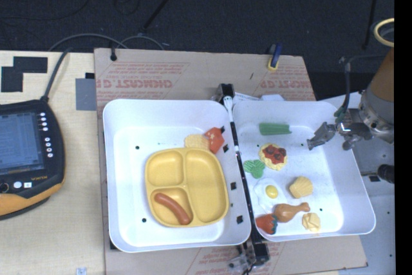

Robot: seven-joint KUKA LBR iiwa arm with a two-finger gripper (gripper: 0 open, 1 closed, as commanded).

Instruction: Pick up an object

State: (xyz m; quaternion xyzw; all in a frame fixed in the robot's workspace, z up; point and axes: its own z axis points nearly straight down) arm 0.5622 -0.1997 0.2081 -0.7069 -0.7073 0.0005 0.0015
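Above the right bin's point(360, 203) far right edge, the hand point(325, 134) hangs with its fingers spread apart and nothing between them. No object has been lifted; the whole pick remains. Nearest, to its left, lies the green bean pod point(275, 129); the pizza slice point(273, 155) sits just below that. Farther off lie the fried egg point(269, 190), corn piece point(300, 187) and chicken drumstick point(291, 210).

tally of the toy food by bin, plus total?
Left bin: 3 (sausage, biscuit, red piece)
Right bin: 8 (green bar, pizza, leaf, egg, corn, drumstick, red piece, pale piece)
Total: 11
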